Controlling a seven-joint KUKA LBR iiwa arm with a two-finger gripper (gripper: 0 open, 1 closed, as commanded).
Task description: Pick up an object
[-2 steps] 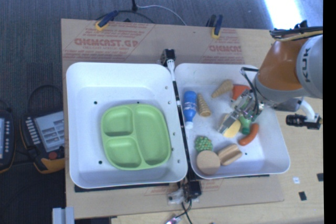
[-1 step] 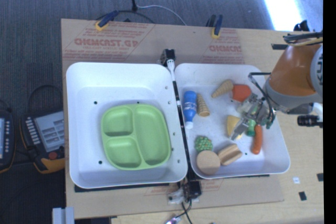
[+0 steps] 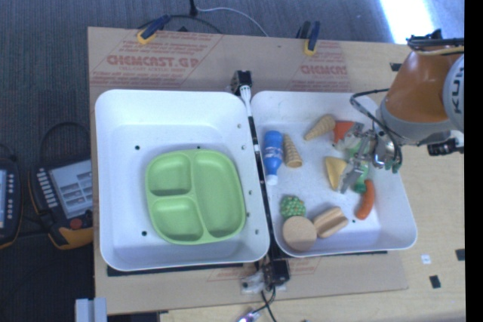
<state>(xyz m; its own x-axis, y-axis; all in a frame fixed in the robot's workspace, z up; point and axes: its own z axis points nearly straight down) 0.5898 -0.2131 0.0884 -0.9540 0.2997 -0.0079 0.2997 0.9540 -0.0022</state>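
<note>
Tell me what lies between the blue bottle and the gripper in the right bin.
In the camera view, a yellow wedge lies between the blue bottle and the gripper, with a ridged cone right beside the bottle.

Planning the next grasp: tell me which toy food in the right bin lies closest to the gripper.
The yellow wedge, just left of the gripper. The orange carrot lies slightly farther, below right; the other toys sit farther off.

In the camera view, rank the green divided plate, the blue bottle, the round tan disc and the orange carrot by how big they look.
Largest to smallest:
1. green divided plate
2. blue bottle
3. round tan disc and orange carrot: too alike in apparent size to rank.
</note>
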